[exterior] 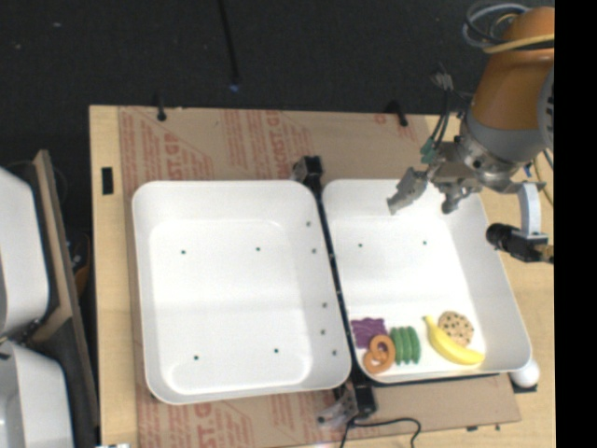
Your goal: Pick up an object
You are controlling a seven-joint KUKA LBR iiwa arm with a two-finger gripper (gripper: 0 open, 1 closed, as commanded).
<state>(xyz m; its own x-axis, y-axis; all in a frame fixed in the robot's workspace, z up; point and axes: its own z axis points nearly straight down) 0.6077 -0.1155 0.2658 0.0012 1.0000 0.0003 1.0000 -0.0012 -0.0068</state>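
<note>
Nearest the camera, along the front wall of the right bin, lies a tight row of small toy foods: a purple cluster, an orange ring just in front of it, a green ribbed piece, a banana and a speckled cookie resting against the banana's back. The left bin sits beside it on the tabletop.

Any of these would serve as the object to pick. The banana looks the best candidate: its long axis runs on a diagonal, from its stem end toward the bin's middle down to its tip near the front right corner. Closing across the short width, at right angles to that axis, should give the firmest hold; the crowding by the cookie and green piece could spoil a careless descent.

Farther back, the tool hangs over the rear of the right bin, well apart from the row, its two fingers spread with nothing between them. It needs to travel toward the front wall before lowering.
</note>
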